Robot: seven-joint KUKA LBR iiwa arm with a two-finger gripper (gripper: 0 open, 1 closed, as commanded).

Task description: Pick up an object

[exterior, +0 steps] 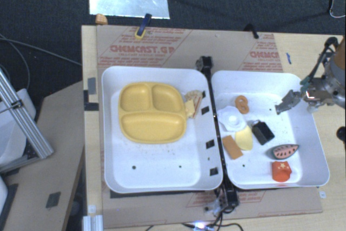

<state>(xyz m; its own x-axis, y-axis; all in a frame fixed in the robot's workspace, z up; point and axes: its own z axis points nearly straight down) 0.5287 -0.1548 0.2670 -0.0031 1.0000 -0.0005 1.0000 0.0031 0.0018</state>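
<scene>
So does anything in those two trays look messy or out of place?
Mostly no. One small tan piece leans against the yellow divided plate in the left bin, apart from the other small items, which sit in the right bin.

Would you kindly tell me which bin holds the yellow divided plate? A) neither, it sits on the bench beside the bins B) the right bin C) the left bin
C: the yellow divided plate lies inside the left bin, while the right bin holds the small items.
</scene>
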